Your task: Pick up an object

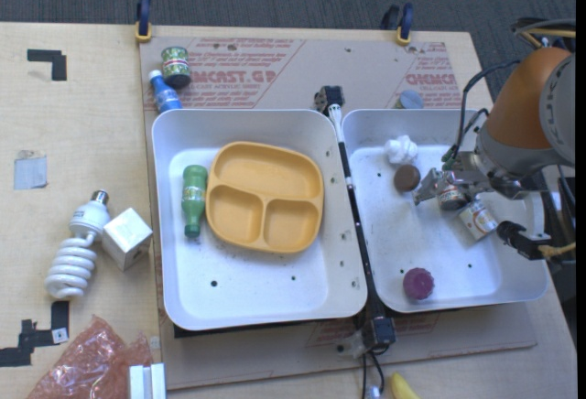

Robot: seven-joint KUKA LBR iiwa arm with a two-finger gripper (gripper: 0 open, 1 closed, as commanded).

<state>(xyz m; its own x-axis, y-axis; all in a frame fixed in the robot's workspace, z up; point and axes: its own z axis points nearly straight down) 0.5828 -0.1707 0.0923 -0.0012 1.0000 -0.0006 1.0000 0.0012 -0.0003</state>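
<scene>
Bright even overhead light, soft faint shadows, white bins (174, 205) slightly washed, mild softness throughout

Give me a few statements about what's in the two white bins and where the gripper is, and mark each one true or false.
1. The yellow divided tray lies in the left bin. True.
2. The green bottle lies in the right bin. False: it lies in the left bin, beside the tray's left edge.
3. The gripper is over the right bin. True.
4. The purple ball sits at the far edge of the right bin. False: it sits near the front edge.
5. The brown object lies just below the white crumpled object in the view. True.
</scene>
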